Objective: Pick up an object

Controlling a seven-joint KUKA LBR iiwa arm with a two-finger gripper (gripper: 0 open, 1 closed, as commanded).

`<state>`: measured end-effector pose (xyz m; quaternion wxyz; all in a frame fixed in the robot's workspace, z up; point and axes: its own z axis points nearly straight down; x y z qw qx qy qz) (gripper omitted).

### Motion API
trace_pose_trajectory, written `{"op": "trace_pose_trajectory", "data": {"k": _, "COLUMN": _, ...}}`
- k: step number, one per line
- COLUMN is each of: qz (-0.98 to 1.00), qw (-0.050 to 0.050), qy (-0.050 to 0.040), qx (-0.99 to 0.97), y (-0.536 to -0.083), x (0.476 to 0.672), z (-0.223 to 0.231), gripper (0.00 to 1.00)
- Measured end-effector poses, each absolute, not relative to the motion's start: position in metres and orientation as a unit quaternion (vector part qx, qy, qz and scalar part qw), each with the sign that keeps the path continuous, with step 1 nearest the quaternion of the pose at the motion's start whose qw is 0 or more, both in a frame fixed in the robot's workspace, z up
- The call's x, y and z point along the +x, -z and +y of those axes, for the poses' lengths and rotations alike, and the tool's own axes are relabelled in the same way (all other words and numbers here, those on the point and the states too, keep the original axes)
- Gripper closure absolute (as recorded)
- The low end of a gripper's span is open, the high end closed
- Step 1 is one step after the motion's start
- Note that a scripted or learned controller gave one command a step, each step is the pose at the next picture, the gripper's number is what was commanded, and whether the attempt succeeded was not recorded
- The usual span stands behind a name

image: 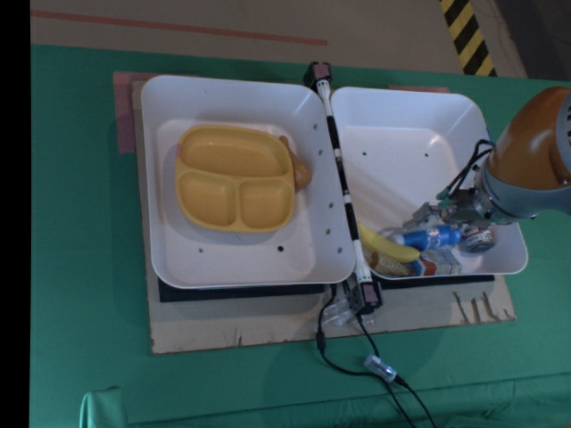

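My gripper (pixel 428 212) hangs low over the front part of the right bin (pixel 401 141), reaching in from the right. Just under and in front of it lies a blue bottle (pixel 434 237) on its side. A yellow banana (pixel 389 244) lies left of the bottle by the bin's divider wall. A small white and red carton (pixel 441 261) sits at the front rim, and a round can-like item (pixel 478 239) rests to the right, partly under the wrist. Whether the gripper touches the bottle is unclear.
The left bin (pixel 169 105) holds a yellow divided tray (pixel 235 178) with a small brown object (pixel 302 175) at its right edge. A black-and-white bar (pixel 339 168) runs between the bins. Cables (pixel 357 346) trail over the green bench in front.
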<state>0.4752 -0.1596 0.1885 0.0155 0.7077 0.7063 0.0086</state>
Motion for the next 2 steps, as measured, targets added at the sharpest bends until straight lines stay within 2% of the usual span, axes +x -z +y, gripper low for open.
{"op": "trace_pose_trajectory", "data": {"k": 1, "qz": 0.705, "qw": 0.005, "qy": -0.0025, "qx": 0.709, "y": -0.205, "x": 0.541, "z": -0.103, "gripper": 0.00}}
{"op": "trace_pose_trajectory", "data": {"k": 2, "qz": 0.705, "qw": 0.011, "qy": -0.0068, "qx": 0.709, "y": -0.188, "x": 0.517, "z": -0.107, "gripper": 0.00}}
